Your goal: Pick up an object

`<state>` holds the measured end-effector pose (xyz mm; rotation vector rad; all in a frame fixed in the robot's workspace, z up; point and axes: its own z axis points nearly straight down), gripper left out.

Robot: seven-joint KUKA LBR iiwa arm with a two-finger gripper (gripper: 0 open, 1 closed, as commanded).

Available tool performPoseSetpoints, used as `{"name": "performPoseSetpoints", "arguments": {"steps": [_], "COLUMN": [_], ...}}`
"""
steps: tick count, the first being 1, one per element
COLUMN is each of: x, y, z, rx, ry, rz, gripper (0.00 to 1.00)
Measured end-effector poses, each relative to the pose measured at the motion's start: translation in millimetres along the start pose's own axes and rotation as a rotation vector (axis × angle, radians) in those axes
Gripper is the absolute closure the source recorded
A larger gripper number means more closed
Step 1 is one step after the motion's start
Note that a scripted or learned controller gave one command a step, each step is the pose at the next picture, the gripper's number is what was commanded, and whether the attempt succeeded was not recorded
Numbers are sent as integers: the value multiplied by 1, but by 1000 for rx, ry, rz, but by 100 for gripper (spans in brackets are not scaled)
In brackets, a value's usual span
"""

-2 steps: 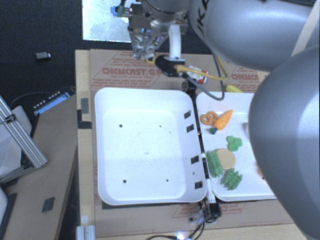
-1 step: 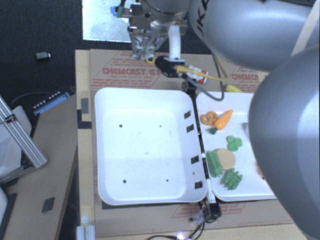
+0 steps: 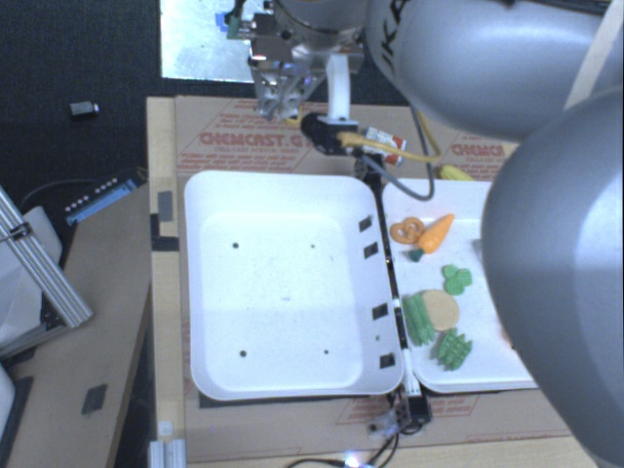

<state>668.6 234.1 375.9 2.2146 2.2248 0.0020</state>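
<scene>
The claw [image 3: 280,94] hangs above the worktop [image 3: 244,136] beyond the left bin [image 3: 283,369], well apart from the toy food; whether it is open or closed cannot be told. In the right bin [image 3: 468,373] lie a pretzel [image 3: 407,229] touching a carrot [image 3: 436,232], green vegetable pieces [image 3: 456,279] and a tan disc [image 3: 441,309].

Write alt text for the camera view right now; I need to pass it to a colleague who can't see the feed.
The grey robot arm reaches in from the right, its gripper raised beyond the far edge of the left bin. The right bin holds toy food: a pretzel, a carrot, a tan disc and several green pieces.
</scene>
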Motion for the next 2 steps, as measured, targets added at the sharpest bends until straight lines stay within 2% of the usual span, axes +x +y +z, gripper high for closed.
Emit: {"name": "performPoseSetpoints", "arguments": {"steps": [2], "x": [0], "y": [0], "z": [8], "rx": [0], "ry": [0], "rz": [0], "gripper": [100]}}
